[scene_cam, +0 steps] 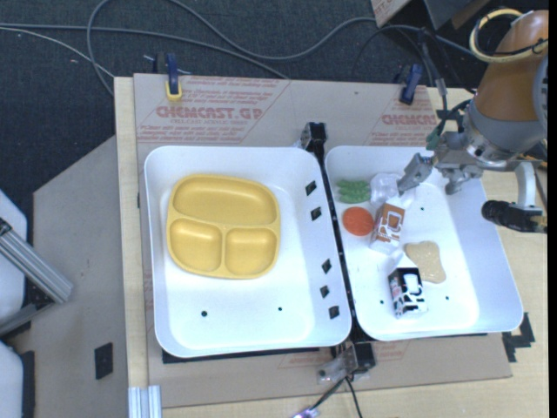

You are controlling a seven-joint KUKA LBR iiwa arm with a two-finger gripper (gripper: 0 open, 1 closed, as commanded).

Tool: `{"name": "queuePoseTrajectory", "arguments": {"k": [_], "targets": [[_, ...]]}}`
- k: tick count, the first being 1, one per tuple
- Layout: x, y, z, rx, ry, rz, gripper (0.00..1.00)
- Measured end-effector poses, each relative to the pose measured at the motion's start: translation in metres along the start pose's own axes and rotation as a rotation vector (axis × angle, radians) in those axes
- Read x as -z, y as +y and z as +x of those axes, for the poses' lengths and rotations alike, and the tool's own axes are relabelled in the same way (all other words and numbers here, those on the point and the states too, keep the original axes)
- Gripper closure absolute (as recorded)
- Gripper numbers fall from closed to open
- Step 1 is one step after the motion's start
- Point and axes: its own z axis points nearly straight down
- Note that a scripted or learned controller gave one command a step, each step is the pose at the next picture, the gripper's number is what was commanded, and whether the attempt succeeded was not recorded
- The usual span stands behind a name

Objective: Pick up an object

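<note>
Overhead, the pincer (424, 171) hung spread above the right bin (487, 268), pinching nothing. Below lay a tomato (357, 221).

yellow tray (224, 225) in left bin (174, 320)

Desk (130, 320): I see a pale wooden board, set on dark carpet, with cables trailing across the carpet behind it.
Sheet on desk: a cardboard-coloured panel (261, 103) with red print lies flat under both bins.
Clamps: a blue and yellow clamp (173, 75) grips the panel's far left edge; a blue clamp (409, 83) grips its far right edge.
Left bin (261, 320): white, shallow, resting on the panel.
Right bin (479, 277): white, shallow, just beside the left bin, their inner rims touching.
Between bins: black clips (314, 135) at the far end and a bracket (348, 360) at the near end.
</note>
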Motion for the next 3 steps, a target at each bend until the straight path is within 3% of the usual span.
{"name": "queuePoseTrajectory", "arguments": {"k": [1, 3], "targets": [[0.009, 0.003, 0.0, 0.003, -0.002, -0.015, 0.0], [-0.105, 0.0, 0.001, 0.003, -0.001, -0.012, 0.0]]}}
